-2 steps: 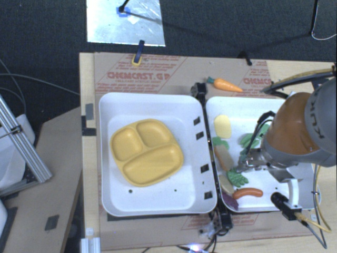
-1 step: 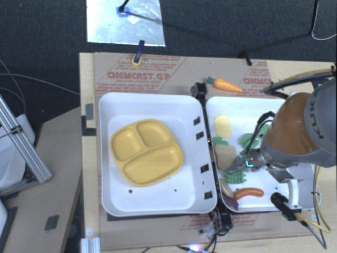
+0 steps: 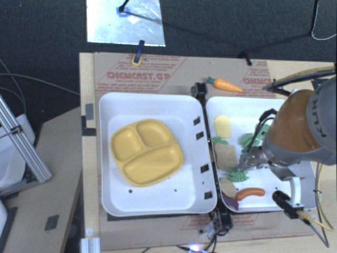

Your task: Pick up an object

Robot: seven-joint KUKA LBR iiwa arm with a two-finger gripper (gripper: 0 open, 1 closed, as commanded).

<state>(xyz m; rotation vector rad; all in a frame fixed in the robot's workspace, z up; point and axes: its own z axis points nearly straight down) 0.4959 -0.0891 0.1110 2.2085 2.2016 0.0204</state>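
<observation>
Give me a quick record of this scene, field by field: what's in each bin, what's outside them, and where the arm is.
left bin: one yellow divided plate
right bin: yellow piece, tan slice, green items, red sausage, purple-and-tan piece
outside bins: carrot on the bench behind the right bin
arm: over the right bin
gripper: down among the green items; grasp not discernible

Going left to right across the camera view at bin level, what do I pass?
Yellow divided plate in the left bin → pale yellow piece → green toy → gripper → arm.
</observation>
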